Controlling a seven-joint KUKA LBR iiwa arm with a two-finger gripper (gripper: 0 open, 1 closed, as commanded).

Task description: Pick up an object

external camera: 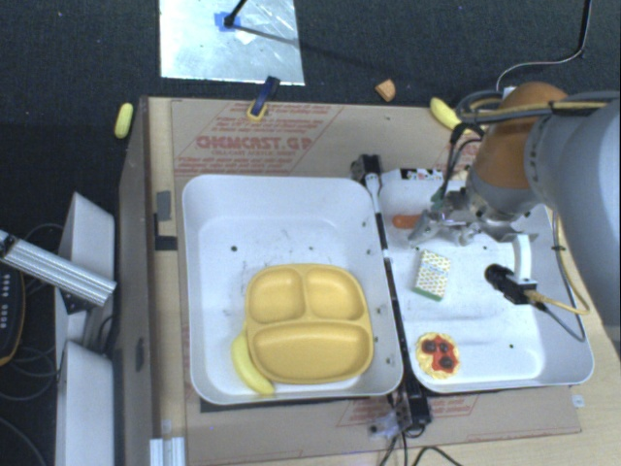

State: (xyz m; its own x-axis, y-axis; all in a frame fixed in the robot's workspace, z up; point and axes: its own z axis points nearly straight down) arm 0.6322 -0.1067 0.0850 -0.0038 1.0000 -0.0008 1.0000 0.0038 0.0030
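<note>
Nearest, in the right bin [568,362]: a small pizza toy [438,352], with a speckled sponge block [433,274] just beyond. Farther still, past the block: the claw [454,223], low over the bin floor beside an orange piece [405,220], perhaps a carrot; grip state impossible to tell.

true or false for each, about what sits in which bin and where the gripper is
1. The yellow divided plate lies in the left bin. True.
2. A banana lies beside the plate in the left bin. True.
3. The small pizza is in the left bin. False: it lies in the right bin, near its front edge.
4. The gripper hangs over the left bin. False: it is over the right bin, near its back.
5. The patterned block lies in the right bin. True.
</note>
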